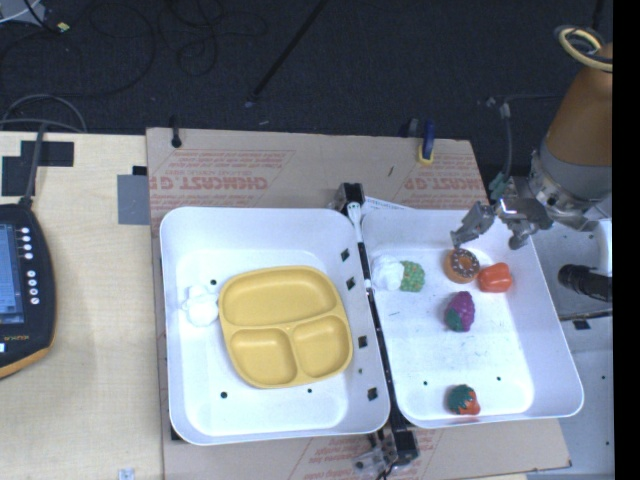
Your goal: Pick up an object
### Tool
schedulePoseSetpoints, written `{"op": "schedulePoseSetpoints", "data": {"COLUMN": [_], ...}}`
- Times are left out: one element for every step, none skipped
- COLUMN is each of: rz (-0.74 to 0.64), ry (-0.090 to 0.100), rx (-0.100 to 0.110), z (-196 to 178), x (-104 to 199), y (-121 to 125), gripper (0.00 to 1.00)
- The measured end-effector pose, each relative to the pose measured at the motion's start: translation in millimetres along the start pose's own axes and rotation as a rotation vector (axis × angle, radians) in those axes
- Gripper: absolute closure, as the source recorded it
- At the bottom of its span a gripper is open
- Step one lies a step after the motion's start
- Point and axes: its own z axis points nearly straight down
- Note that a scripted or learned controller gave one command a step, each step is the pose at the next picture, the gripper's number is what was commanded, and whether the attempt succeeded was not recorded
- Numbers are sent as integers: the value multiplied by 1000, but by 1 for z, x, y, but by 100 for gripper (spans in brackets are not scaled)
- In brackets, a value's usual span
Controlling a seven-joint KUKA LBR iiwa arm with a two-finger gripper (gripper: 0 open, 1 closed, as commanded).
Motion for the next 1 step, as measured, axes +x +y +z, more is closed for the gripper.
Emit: {"op": "schedulePoseSetpoints", "data": {"rz": [-4], "ry": [-1], "rx": [-18], "z": [136], "x": [-57], "y": [3], "gripper": [0]}}
